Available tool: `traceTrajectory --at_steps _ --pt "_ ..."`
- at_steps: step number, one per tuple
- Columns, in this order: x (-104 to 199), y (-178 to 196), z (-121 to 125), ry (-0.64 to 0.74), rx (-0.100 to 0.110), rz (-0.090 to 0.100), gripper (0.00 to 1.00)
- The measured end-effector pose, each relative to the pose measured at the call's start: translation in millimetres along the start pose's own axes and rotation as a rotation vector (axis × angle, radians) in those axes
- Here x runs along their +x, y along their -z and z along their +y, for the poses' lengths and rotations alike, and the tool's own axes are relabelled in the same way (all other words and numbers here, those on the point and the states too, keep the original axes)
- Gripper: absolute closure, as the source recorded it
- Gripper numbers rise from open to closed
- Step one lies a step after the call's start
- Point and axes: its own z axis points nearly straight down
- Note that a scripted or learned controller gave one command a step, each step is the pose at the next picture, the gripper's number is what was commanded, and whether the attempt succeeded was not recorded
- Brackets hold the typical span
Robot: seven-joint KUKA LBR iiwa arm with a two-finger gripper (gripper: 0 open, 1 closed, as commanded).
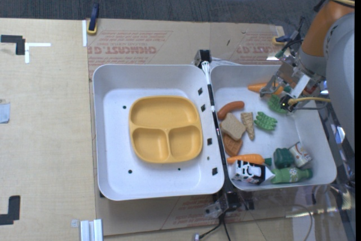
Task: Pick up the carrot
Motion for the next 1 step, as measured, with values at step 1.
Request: traceTrajectory --at_steps 1 --pt "1.0 -1.3 -13.0 -0.236 -0.002 0.02 0.0"
